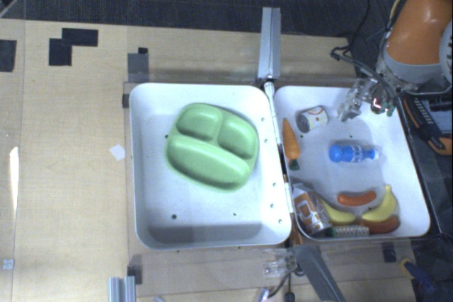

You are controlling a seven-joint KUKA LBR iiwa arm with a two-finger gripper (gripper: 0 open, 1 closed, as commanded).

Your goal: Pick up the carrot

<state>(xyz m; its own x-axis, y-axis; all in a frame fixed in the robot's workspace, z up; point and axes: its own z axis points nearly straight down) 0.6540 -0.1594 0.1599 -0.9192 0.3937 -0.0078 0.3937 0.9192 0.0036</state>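
Carrot [290, 139] lying against the left wall of the right bin [417, 201], long axis running near to far, green end nearest the camera. Gripper [352, 108] hovering well apart toward the bin's far right — empty, fingers slightly parted — with a small can [311, 118] between.

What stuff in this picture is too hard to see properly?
- The gripper, camera view: small and blurred, so whether it is open or shut is unclear.
- The small can near it: label too small to read.
- The packet in the right bin's front corner: print blurred.
- The carrot: lies against the bin's left wall, its lower tip hard to make out.
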